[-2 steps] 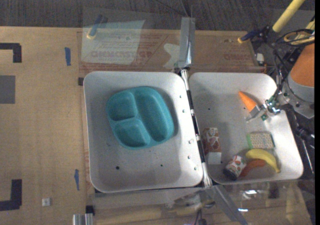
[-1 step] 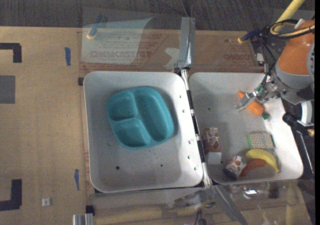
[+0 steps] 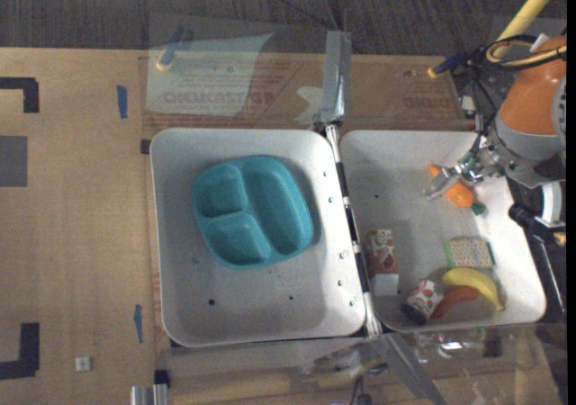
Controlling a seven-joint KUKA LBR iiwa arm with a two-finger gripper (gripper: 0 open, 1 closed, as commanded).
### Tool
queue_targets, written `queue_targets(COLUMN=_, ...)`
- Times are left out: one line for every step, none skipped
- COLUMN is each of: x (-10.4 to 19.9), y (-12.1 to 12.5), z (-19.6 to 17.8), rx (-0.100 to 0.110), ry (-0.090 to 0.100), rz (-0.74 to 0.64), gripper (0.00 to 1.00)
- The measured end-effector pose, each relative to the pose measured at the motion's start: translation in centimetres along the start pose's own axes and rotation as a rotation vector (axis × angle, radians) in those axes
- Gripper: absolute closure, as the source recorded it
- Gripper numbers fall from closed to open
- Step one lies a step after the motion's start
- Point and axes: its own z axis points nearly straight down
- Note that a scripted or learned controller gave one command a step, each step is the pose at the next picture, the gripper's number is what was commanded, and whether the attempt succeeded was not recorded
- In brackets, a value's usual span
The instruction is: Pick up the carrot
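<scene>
Right bin (image 3: 405, 169), far part: carrot (image 3: 461, 196) lying slantwise, orange body with a small green end pointing near-right, a short orange tip poking out to the far-left. Gripper (image 3: 466, 171) directly over the carrot's middle, covering part of it, reaching in from the right under the orange band of the arm (image 3: 531, 111). Cannot tell whether the gripper is spread or pressed together, nor whether it is pinching the carrot: too small and blurred at the contact. Cannot tell either whether the carrot rests on the bin floor or sits slightly lifted; no clear gap or shadow to read. Judged stage: approach done, gripper on target; grasp unconfirmed, lift not yet shown. Left to do: secure closure on the carrot, then raise it clear of the bin. Elsewhere in the right bin, well apart toward the near side: banana (image 3: 475, 284), a red-orange piece (image 3: 456, 301) just beside it, a small can (image 3: 420, 298), a little carton (image 3: 381, 250), a patterned block (image 3: 470, 253). Left bin (image 3: 180, 304): teal divided plate (image 3: 255, 211). Both bins on the brown tabletop (image 3: 72, 214).
</scene>
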Motion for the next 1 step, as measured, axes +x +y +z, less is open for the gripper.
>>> queue_targets(x=0.0, y=0.0, z=0.0, rx=0.0, ry=0.0, rz=0.0, gripper=0.0)
